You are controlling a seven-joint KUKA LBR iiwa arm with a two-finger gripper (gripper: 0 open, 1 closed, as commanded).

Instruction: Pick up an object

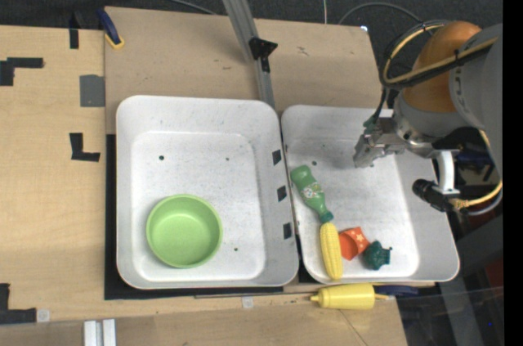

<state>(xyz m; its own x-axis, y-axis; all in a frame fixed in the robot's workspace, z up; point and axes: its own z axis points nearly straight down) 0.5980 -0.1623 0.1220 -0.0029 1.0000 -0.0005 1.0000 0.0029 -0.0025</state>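
Bench (49,173), 2 white bins. Landmark: right bin (425,254).

Yellow bottle (346,297): on the bench just outside the bin's near rim. Corn cob (330,249), orange piece (353,242), dark teal piece (377,255): clustered in the near end, the first 2 touching. Green bottle (310,191): mid-bin, left side, lying slanted. Claw (366,153): above the bin's far half, holding nothing; open or closed cannot be told. Green bowl (185,231): in the neighbouring left bin.

Handling advice: the green bottle lies apart from the cluster; straddling its body crosswise looks safest.
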